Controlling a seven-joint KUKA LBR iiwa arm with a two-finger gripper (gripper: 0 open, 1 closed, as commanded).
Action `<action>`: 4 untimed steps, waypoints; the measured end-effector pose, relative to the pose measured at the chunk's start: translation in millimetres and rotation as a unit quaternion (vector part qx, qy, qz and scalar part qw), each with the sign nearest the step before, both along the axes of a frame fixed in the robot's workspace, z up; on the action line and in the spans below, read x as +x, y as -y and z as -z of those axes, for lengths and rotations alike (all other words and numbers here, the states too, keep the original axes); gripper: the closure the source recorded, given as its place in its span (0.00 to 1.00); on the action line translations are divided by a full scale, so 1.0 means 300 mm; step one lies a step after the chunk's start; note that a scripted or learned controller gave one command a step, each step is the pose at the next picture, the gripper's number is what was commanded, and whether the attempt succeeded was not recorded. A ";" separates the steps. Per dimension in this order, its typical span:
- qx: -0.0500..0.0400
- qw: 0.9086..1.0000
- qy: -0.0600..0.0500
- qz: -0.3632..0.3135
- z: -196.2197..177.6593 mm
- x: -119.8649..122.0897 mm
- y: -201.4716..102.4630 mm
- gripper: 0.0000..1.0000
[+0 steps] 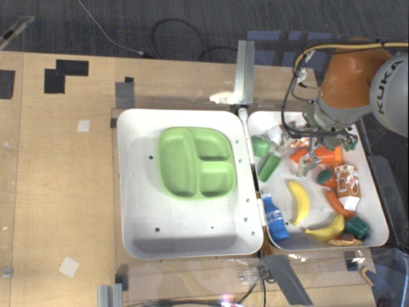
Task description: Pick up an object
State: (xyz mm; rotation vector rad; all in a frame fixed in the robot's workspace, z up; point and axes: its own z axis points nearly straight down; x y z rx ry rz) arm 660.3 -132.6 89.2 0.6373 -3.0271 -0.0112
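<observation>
hand (311, 162): low over right bin (378, 200), far end; open/shut: cannot tell
orange toy (327, 155): touching hand, on its arm side
yellow banana (300, 201): just nearer, long axis toward near rim

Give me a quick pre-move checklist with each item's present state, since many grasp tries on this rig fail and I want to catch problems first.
1. Claw over the right bin, where the objects lie: ok.
2. Object directly under the claw: ok, an orange item lies there among clutter.
3. Anything already held between the fingers: cannot tell, the wrist hides them.
4. Target free of neighbours: not ok, a green bottle and a red-and-white packet crowd close.
5. Easier targets available: ok, the yellow banana lies fairly apart in mid-bin.
6. Left bin state: ok, the green divided tray sits flat inside.
</observation>
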 end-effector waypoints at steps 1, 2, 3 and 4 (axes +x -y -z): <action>0.001 0.999 0.032 0.013 -0.005 -0.291 -0.073 0.00; 0.003 0.996 0.031 -0.080 -0.140 -0.083 0.035 0.00; 0.004 0.997 0.029 -0.078 -0.060 -0.088 0.025 0.00; 0.003 0.996 0.032 -0.082 -0.003 -0.244 0.004 0.00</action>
